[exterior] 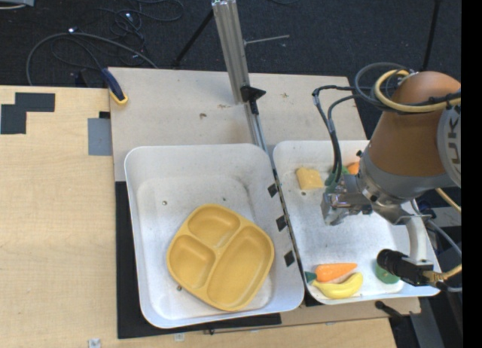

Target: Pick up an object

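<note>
Your gripper (pixel 337 207) hangs over the middle of the right bin (pixel 305 252), low, with the orange band of the arm (pixel 410 135) bulking above it from the right. From this slanted view you cannot tell whether it is spread or pressed together; nothing shows between its tips. Nearest candidate: the pale yellow block (pixel 309 179), lying just up and to the left of the gripper, toward the bin's far side, close to the divider between the bins. It looks squat, no strong long axis. Farther off, at the near edge of the same bin, the carrot (pixel 336 271) lies on top of the banana (pixel 340 286), both long axes running roughly left-right; a green piece (pixel 388 275) sits near them to the right. The yellow divided tray (pixel 220 256) sits in the left bin (pixel 151 188), well apart. My read: the block is your shortest move, a small shift up-left.
</note>
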Controlling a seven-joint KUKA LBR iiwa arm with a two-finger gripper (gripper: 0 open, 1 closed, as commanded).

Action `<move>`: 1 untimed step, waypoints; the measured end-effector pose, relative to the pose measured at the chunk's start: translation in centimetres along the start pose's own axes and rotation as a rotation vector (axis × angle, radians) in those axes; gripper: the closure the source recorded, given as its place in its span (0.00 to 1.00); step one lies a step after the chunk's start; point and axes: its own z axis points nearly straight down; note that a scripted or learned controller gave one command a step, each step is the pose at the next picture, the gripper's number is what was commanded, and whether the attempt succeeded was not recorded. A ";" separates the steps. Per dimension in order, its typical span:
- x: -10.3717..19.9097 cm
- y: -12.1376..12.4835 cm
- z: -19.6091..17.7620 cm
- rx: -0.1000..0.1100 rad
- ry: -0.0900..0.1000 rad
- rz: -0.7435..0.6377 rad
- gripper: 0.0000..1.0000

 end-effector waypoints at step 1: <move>5.4 0.5 1.5 0.003 -0.001 0.000 1.00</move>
